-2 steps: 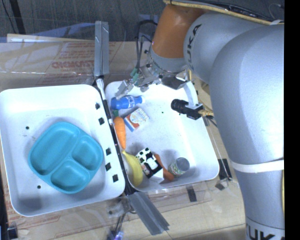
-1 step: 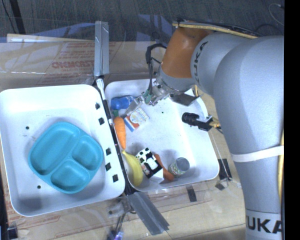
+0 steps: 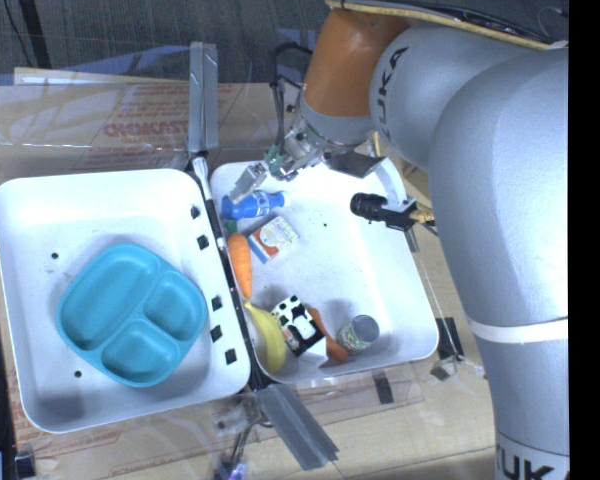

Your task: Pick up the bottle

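Note:
The bottle (image 3: pixel 252 206) is blue with a clear end and lies on its side in the far left corner of the right bin (image 3: pixel 400 298). My gripper (image 3: pixel 265 173) hangs just above and behind it, reaching down from the orange-banded wrist. One grey finger (image 3: pixel 248 180) points down-left close to the bottle's top; the other sits up to its right. The fingers stand apart with nothing between them, and the bottle rests on the bin floor.
A small orange-and-white carton (image 3: pixel 274 238) and a carrot (image 3: pixel 240 263) lie right beside the bottle. A banana (image 3: pixel 268 338), a checkered block (image 3: pixel 298 323) and a can (image 3: pixel 358 335) crowd the near edge. A blue divided plate (image 3: pixel 132 313) sits in the left bin (image 3: pixel 40 218).

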Tool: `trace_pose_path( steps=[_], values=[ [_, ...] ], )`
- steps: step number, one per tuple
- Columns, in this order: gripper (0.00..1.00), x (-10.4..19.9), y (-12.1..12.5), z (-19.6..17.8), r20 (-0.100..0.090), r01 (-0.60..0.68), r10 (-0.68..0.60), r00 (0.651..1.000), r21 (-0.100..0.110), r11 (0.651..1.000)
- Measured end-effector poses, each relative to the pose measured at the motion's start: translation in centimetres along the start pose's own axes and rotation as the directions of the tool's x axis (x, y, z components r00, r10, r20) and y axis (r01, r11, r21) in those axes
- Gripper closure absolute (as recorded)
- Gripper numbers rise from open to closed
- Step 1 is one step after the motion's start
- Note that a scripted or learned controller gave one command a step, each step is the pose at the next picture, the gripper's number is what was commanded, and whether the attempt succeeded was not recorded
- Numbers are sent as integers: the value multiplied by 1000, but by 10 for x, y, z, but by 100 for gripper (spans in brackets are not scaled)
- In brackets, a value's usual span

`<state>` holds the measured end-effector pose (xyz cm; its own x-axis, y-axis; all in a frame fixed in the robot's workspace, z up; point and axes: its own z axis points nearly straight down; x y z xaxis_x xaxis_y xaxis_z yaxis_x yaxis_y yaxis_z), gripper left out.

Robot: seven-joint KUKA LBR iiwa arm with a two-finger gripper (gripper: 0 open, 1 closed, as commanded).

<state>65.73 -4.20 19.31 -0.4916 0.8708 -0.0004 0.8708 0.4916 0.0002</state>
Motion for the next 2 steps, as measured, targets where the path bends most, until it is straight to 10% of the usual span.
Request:
trace_pose_path(
  steps=[2],
  values=[
    [0,31,17,-66,0,25,-25,1000,0,1000]
  ],
)
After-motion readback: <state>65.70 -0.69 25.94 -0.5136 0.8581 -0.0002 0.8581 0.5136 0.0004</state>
